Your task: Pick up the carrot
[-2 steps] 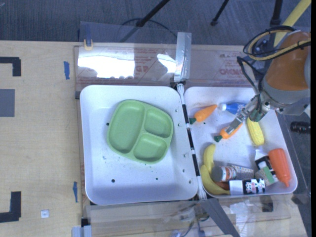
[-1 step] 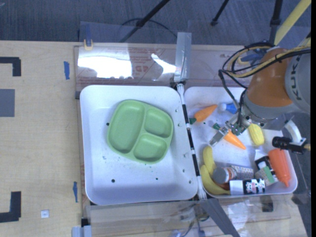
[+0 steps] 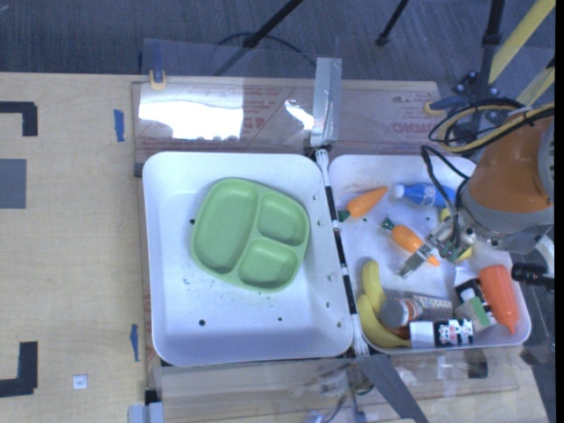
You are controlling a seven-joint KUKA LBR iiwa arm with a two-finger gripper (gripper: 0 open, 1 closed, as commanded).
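Carrot point(image 3: 365, 202) lies near the right bin's point(image 3: 388, 167) far-left corner, apart from our gripper point(image 3: 421, 259). We cannot tell how it is set; it hovers just beside a smaller orange piece point(image 3: 405, 236).

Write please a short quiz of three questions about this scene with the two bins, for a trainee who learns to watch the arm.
1. True or false: the green plate lies in the same bin as the banana.
2. Multiple choice. Near which wall of the right bin does the carrot lie? A) left, by the divider between the bins B) right C) front
3. Fill in: the green plate has ___ compartments.

Key
1. False. The plate is in the left bin; the banana is in the right one.
2. A. It lies in the far left part, and the gripper hangs further right, over a smaller orange item.
3. Three.
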